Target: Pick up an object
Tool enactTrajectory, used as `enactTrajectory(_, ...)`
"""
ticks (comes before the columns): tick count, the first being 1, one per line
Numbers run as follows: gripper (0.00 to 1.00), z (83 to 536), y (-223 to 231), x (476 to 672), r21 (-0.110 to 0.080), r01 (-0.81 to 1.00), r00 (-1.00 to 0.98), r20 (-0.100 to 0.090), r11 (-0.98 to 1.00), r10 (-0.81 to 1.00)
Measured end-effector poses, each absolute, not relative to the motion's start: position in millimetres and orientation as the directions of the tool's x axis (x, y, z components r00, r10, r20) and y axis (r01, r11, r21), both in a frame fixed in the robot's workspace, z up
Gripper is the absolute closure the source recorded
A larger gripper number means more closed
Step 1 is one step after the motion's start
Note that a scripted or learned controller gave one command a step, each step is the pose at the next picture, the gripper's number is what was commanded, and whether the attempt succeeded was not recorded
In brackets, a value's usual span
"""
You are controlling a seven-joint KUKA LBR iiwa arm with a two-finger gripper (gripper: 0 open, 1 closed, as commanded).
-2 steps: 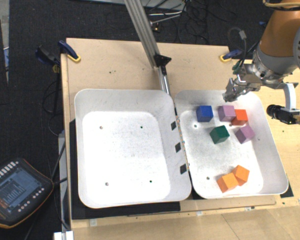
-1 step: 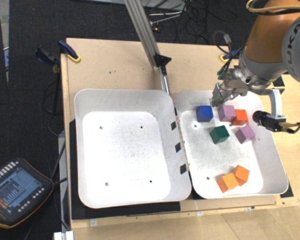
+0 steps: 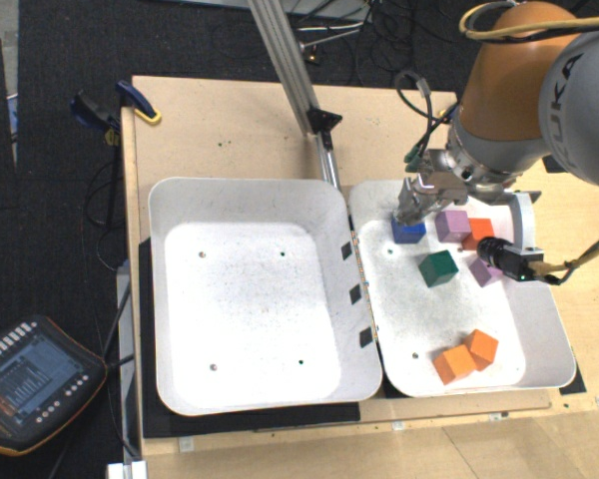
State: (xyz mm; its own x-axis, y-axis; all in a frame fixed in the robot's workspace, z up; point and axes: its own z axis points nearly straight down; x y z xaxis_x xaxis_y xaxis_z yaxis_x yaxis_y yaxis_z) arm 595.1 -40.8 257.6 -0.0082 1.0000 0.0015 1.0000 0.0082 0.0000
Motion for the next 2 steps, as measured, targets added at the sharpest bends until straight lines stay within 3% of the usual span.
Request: enactTrajectory(2, 1.00, 241.7, 50.4, 538.6, -0.005, 1.000, -0.008, 0.002, 0.008, 1.000)
